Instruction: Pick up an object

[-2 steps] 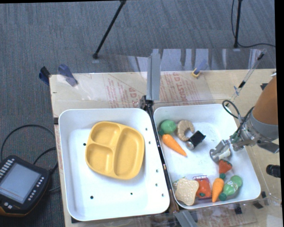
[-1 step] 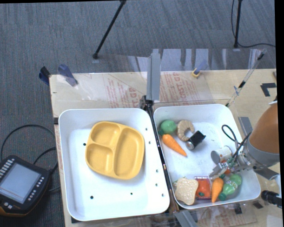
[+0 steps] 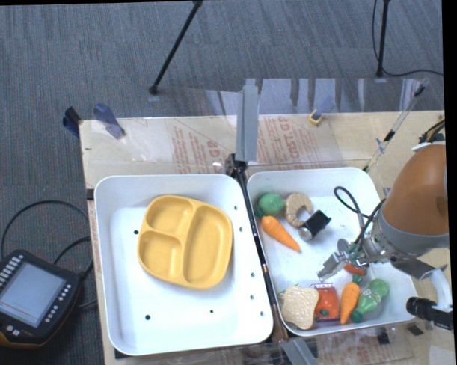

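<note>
My gripper [image 3: 331, 261] hangs low over the right bin [image 3: 363, 182], near its middle right, pointing left. Its fingers stand apart with only white bin floor showing between them. A small red piece [image 3: 356, 269] shows just behind the fingers, partly hidden by the wrist. An orange carrot [image 3: 280, 234] lies to the left. Close in front of the gripper lie a second carrot [image 3: 349, 301], a green toy vegetable [image 3: 372, 297], a red-orange toy [image 3: 327, 302] and a bread slice [image 3: 299, 306]. Farther back sit a green ball [image 3: 271, 203], a beige ring-shaped piece [image 3: 297, 208] and a black item [image 3: 315, 224].
The left bin [image 3: 121, 309] bears a yellow divided plate [image 3: 186, 240]. A black cable [image 3: 350, 204] loops over the right bin toward the wrist. A teach pendant [image 3: 27, 296] lies on the floor at the left. Tripod legs stand behind the bench.
</note>
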Controlling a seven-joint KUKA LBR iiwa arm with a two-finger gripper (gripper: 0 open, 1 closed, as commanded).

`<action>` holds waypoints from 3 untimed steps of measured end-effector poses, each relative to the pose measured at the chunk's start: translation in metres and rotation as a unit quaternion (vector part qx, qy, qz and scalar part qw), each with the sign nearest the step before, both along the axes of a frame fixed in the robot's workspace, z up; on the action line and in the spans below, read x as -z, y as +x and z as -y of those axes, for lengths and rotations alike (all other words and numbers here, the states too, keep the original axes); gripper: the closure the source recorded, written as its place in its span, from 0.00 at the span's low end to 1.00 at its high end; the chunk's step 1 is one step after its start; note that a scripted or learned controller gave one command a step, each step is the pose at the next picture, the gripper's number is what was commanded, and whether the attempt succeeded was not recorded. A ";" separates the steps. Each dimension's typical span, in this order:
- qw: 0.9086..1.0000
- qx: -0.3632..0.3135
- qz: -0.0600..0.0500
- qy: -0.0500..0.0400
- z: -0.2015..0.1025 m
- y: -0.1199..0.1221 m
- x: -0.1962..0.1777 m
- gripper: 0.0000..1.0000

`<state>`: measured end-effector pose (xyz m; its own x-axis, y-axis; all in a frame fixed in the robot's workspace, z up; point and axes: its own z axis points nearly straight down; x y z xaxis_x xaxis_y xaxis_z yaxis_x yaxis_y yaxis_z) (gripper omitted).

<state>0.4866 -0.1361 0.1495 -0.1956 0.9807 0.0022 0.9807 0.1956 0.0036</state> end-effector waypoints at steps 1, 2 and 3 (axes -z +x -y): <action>0.998 0.058 0.004 0.011 0.038 0.041 0.056 0.00; 0.999 0.037 -0.002 0.008 0.039 -0.006 0.060 0.00; 0.999 -0.051 -0.002 -0.001 0.073 0.024 0.045 0.00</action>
